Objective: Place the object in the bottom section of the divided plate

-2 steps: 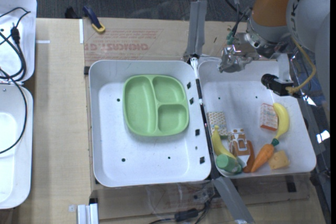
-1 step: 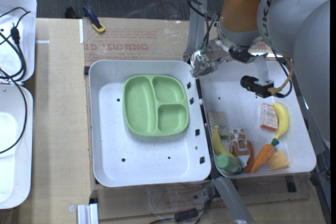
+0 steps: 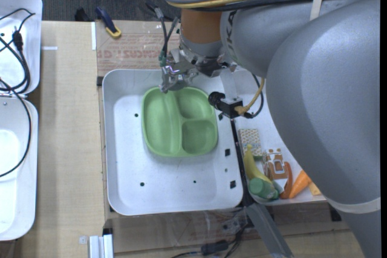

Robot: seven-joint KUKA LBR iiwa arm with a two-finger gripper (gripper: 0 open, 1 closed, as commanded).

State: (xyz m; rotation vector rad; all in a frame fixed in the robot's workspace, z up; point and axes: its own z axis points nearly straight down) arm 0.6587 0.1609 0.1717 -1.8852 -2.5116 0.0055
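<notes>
A light green divided plate [image 3: 158, 124] lies in the white bin [image 3: 124, 154] at the middle of the view. It has one long section on its left and two smaller ones on its right. My gripper [image 3: 171, 79] hangs over the plate's far edge, under the orange band of the arm. It is too small and cluttered to show anything held in it. Several toy foods lie in the right-hand bin under the arm: a yellow banana [image 3: 250, 162], a green piece [image 3: 264, 189] and an orange carrot [image 3: 297, 183].
The grey arm [image 3: 314, 87] covers most of the right-hand bin. A black clip with a yellow cable [image 3: 222, 103] hangs by the plate's right rim. A blue and yellow tool [image 3: 107, 23] lies on the bench behind. White trays with black cables [image 3: 15, 69] stand at far left.
</notes>
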